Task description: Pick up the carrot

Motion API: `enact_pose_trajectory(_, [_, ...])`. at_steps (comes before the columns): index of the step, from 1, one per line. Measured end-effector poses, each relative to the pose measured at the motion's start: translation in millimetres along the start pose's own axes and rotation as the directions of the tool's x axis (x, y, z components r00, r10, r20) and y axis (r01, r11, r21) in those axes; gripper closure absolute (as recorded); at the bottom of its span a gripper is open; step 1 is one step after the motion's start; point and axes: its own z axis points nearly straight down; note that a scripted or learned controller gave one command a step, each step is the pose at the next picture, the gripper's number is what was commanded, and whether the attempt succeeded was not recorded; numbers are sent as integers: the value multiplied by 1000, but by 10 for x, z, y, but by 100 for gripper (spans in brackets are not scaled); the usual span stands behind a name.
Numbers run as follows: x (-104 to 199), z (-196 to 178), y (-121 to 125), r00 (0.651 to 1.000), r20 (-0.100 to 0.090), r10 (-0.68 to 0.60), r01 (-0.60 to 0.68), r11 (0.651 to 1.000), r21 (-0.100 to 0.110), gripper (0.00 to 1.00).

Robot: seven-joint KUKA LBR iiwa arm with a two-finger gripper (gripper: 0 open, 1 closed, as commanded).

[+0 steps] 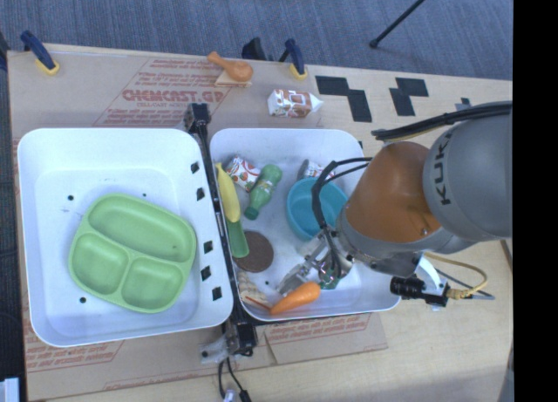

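The orange carrot (295, 297) lies on its side in the right bin (375, 304), close to that bin's front wall. My gripper (316, 271) hangs just above and behind the carrot's right end, very near it. The grey arm with its orange band (392, 195) covers the bin's right side. The carrot rests on the bin floor, and I see no lift.
The right bin also holds a blue bowl (303, 208), a green bottle (263, 189), a yellow piece (228, 195), a brown disc (255, 252) and small packets. A green divided plate (131, 252) sits in the left bin (35, 217). A white packet (290, 104) lies on the bench behind.
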Motion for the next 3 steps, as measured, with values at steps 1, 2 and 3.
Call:
enact_pose_trajectory(1, [-1,-97,9,1000,-3,-13,13,1000,2,100])
enact_pose_trajectory(2, [291,-816,325,987,10,-158,158,987,-3,100])
enact_pose_trajectory(3, [293,-803,314,987,7,-158,158,987,-2,0])
